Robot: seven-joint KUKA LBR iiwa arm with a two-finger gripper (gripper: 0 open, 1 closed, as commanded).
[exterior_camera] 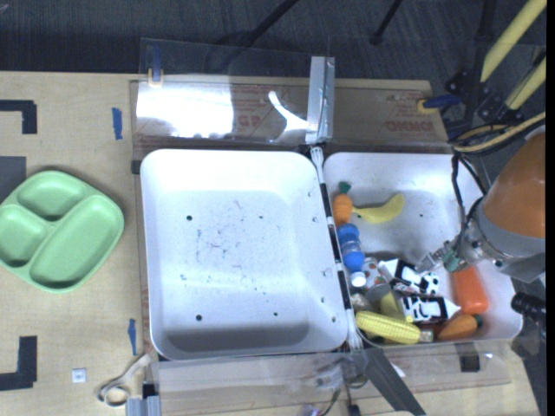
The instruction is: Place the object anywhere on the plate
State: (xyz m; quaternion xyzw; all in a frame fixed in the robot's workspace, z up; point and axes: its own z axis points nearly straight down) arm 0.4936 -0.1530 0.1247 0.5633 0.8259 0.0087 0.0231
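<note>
Setting: a pale wooden table (pixel 78 336) under dark floor, with black stands and yellow cabling behind it.
Bins: two shallow white bins sit side by side; the left bin (pixel 173 180) shows bare floor with faint scuffs, the right bin (pixel 416 167) is crowded along its near side.
Plate: a green divided plate (pixel 59 230) rests on the table, left of both bins and well apart from the clutter.
Objects: a banana (pixel 382 209), a small carrot-like piece (pixel 343 206), a blue bottle (pixel 350 246), a corn cob (pixel 388 327), an orange cylinder (pixel 470 290) and a black-and-white item (pixel 421 293), mostly touching one another.
Arm: it enters from the right, its orange band over the right bin's far edge.
Tool: it hovers low at about (pixel 451 256), just above the pile; whether it is spread or pinching cannot be told, and nothing is visibly between its fingers.
Task thing: not yet singled out; every candidate lies in the right bin.
Risk: the packed pile could yield a glancing or double grab.
Risk: the long carry across the left bin gives a weak grip time to slip, dropping the item short of the plate.
</note>
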